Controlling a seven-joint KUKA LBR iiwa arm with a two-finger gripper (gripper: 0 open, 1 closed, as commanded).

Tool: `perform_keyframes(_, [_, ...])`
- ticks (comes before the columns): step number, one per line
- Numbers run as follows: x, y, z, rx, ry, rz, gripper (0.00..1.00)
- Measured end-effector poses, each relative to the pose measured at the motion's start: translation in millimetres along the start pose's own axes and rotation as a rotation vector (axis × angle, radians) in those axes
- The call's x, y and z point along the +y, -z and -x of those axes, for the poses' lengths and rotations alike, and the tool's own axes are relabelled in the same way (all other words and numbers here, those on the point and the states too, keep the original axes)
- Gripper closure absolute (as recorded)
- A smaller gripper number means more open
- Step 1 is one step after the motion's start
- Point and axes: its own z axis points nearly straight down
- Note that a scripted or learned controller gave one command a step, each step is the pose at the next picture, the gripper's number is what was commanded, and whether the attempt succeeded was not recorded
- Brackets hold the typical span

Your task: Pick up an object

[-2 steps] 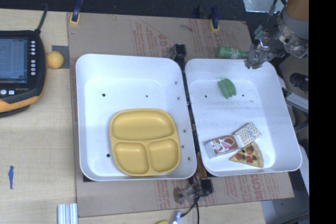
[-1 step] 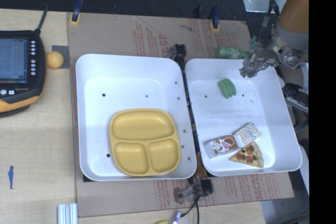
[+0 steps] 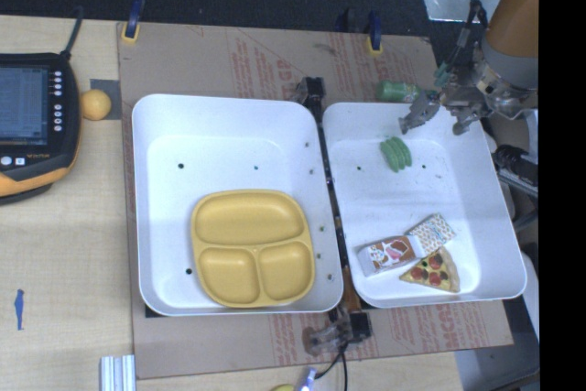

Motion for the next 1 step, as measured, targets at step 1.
perform_keyframes(1, [34.3,-91.8,4.1,0.001,0.004,-0.003,0.0])
